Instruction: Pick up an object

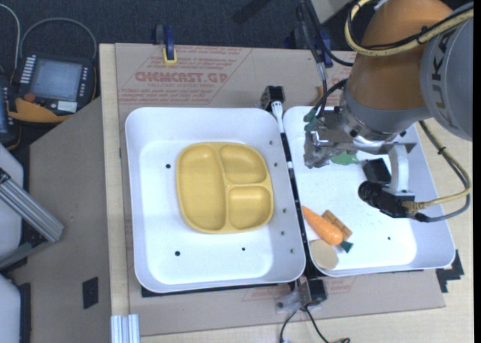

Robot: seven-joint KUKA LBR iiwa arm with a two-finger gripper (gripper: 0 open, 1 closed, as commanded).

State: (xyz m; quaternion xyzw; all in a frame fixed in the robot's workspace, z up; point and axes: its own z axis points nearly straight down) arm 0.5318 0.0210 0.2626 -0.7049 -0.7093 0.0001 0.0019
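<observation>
**Arm low in the right bin, grasp unconfirmed**

Nearest the camera, at the front of the right shallow white bin (428, 251), lie an orange plastic carrot (323, 225), a small brown block (337, 223) touching it, and a pale round disc (325, 256) just beside them against the front wall. Further back in that bin, the grey two-finger gripper (322, 152) sits low near the inner wall, with a small green object (344, 159) right at it. Whether that green piece is between the metal parts or merely beside them cannot be told, nor how wide the tool stands. A yellow divided plastic plate (224, 186) rests in the left white bin (150, 251).

By my reading, the step in hand is the grasp attempt on the green piece. Next comes a straight lift, which would show whether anything was caught.
</observation>
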